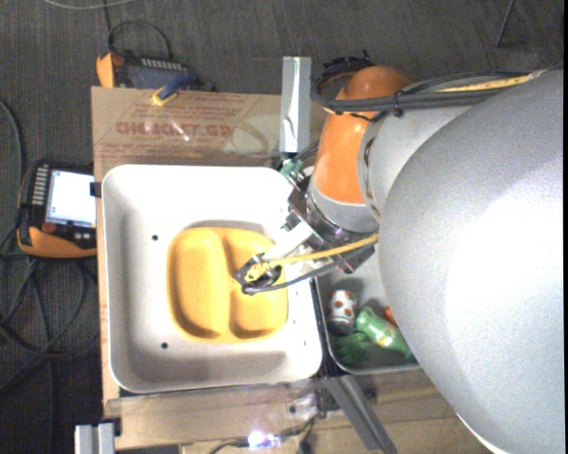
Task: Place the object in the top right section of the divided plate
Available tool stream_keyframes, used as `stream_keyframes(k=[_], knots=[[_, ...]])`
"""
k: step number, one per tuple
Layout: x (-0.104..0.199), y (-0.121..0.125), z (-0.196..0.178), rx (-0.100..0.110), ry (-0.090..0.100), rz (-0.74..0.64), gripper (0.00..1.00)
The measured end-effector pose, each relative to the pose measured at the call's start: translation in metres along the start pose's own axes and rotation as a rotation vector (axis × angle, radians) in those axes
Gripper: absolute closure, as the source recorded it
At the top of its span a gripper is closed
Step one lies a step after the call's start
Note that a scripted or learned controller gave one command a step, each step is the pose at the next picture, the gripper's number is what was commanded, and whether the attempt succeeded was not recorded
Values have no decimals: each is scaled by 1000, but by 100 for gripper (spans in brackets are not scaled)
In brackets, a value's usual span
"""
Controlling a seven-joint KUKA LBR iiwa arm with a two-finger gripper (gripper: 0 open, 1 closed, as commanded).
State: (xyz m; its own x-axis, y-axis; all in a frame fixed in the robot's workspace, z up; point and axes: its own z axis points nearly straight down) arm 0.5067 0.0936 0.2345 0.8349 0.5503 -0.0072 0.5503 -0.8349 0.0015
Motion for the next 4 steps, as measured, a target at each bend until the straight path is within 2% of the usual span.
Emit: stream_keyframes(k=[1,2,3,4], knots=[[-34,8,33,5,-1,375,100],[-79,77,53,3,-2,362,100],[-80,80,-1,1,2,381,100],[-36,10,39,6,-2,79,100]])
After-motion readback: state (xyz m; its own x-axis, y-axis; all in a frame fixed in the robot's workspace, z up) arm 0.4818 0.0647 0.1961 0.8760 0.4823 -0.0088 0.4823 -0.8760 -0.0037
